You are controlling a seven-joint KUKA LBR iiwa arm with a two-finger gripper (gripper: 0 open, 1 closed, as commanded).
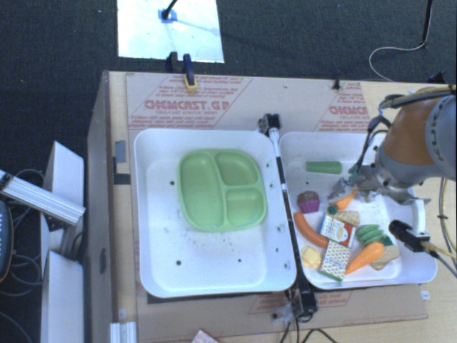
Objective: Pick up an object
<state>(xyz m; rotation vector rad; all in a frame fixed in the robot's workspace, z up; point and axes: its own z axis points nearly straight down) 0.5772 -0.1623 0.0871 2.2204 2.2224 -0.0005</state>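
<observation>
Gripper point(348, 191) sits low in the right bin point(418, 269), tips just above a small orange piece point(345, 201); whether it is spread or closed I cannot tell, and nothing is visibly held. Likely target is the toy food heap in that bin: carrot point(363, 256), hot dog point(311, 229), carton point(335, 260), with a green stick point(323, 167) lying apart toward the bin's far wall. Judged light, rigid, smooth plastic, so prone to slip; best taken across the carrot's thick middle, or the lone green stick.

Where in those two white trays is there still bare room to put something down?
Left bin: bare floor all around the green plate, widest along its near edge. Right bin: a bare strip behind the green stick. Its near half is crowded with toy food beside the gripper.
</observation>
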